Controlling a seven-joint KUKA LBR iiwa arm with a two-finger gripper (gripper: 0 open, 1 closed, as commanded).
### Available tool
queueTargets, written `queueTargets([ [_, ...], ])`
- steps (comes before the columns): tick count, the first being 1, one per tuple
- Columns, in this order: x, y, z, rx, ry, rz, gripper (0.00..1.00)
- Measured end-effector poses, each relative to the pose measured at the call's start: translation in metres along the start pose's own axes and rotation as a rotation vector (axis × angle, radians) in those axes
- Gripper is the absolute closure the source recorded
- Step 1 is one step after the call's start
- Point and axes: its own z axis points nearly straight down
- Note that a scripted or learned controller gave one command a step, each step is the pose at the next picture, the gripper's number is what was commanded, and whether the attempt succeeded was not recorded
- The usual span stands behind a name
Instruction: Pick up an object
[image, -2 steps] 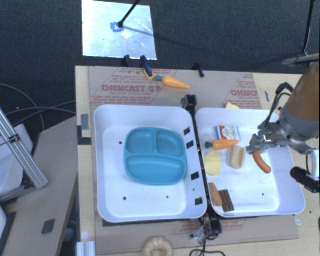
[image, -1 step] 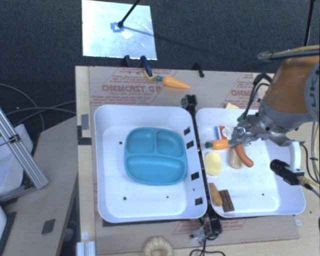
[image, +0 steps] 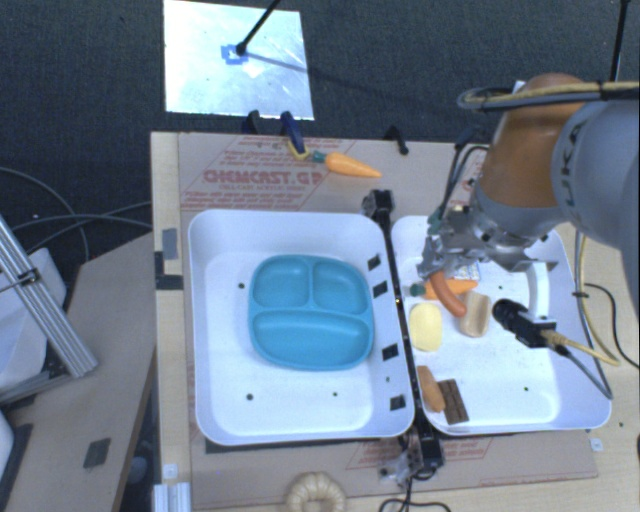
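Note:
My gripper (image: 437, 262) reaches down into the right bin (image: 520, 405), near its upper left part. Its tip sits just above an orange carrot-like piece (image: 448, 296). Beside that piece lie a pale yellow piece (image: 426, 326) and a beige piece (image: 476, 314). Near the bin's front left corner lie an orange-brown piece (image: 431, 387) and a dark brown bar (image: 455, 401). The arm's grey body hides much of the bin's back part.
The left bin (image: 215, 300) holds a blue divided plate (image: 310, 310). A toy carrot (image: 345, 165) lies on the cardboard behind the bins. A black fitting (image: 520, 320) with a cable lies over the right bin. A beige ring (image: 318, 494) sits at the front edge.

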Motion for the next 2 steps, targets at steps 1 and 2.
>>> queueTargets([
  [1,0.058,0.02,-0.008,-0.001,0.002,-0.001,1.0],
  [2,0.09,0.029,-0.009,0.0,0.001,0.001,1.0],
])
